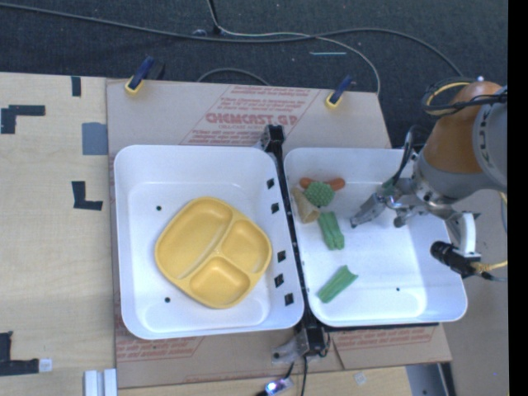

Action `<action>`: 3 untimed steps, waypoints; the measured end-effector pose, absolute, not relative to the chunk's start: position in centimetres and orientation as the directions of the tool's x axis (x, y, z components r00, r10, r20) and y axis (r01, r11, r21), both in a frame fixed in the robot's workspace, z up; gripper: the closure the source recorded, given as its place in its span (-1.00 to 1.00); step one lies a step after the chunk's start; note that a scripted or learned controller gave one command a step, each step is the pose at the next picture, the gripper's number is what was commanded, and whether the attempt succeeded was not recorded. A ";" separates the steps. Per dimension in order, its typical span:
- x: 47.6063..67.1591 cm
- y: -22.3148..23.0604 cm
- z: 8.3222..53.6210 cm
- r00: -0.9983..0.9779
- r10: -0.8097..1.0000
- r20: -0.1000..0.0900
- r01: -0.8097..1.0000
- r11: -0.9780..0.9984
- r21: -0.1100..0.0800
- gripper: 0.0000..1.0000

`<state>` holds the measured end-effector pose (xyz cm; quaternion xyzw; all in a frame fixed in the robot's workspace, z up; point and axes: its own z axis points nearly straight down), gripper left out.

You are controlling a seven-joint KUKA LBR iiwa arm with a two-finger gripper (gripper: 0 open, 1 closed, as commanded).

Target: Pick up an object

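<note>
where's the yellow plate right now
The yellow plate lies in the left bin, about in its middle, across the divider from the green toys in the right bin.

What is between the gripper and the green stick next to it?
Just bare white bin floor, seen from the camera view. The gripper hangs right of the green stick.

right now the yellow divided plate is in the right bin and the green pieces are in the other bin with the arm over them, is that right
Not quite. The camera view shows the yellow divided plate in the left bin, not the right one. The green pieces do lie in the other bin, with the arm over it.
</note>
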<state>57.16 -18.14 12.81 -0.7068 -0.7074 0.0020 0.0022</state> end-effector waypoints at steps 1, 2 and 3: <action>57.2 -18.1 8.3 -0.002 1.000 -0.002 1.000 0.002 -0.001 -1.00; 57.3 -18.2 9.6 -0.001 1.000 -0.005 1.000 0.001 0.004 1.00; 57.9 -18.7 15.7 -0.001 1.000 -0.002 1.000 0.001 0.004 1.00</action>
